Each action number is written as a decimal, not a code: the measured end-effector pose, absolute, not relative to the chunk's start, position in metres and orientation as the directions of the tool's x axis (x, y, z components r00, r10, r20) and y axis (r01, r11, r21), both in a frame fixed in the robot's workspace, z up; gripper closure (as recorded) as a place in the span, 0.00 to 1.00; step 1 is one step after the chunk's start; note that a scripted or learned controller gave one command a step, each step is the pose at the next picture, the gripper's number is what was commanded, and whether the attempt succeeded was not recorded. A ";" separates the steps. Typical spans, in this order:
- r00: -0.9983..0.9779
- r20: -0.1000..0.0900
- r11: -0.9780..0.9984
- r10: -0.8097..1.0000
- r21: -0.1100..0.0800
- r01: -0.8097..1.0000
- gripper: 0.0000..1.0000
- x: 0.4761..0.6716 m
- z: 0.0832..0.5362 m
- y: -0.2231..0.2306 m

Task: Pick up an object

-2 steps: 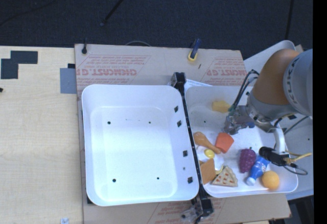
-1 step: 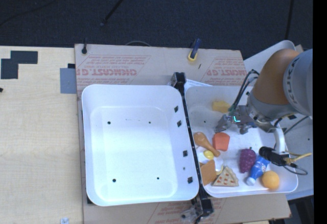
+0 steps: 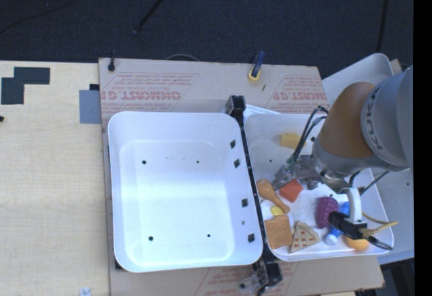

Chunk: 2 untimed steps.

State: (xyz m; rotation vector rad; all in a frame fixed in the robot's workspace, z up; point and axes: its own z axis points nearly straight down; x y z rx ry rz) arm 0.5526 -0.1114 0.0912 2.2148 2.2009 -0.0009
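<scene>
Two white bins on the desk, toys crowded in the right bin (image 3: 264, 127).
The left bin (image 3: 175, 190) offers open floor; toys bunch toward the right bin's six o'clock rim. The arm (image 3: 364, 129) leans in from three o'clock, its tool (image 3: 295, 176) just above a red block (image 3: 291, 191). I cannot tell the tool's opening; the wrist hides it.

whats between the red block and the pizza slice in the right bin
In the camera view, an orange-brown bread-like piece lies between the red block and the pizza slice.
</scene>
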 end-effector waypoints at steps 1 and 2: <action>0.010 -0.006 -0.010 1.000 0.005 1.000 1.00 0.552 0.100 -0.111; -0.008 0.004 0.008 1.000 0.005 1.000 1.00 0.568 0.193 -0.031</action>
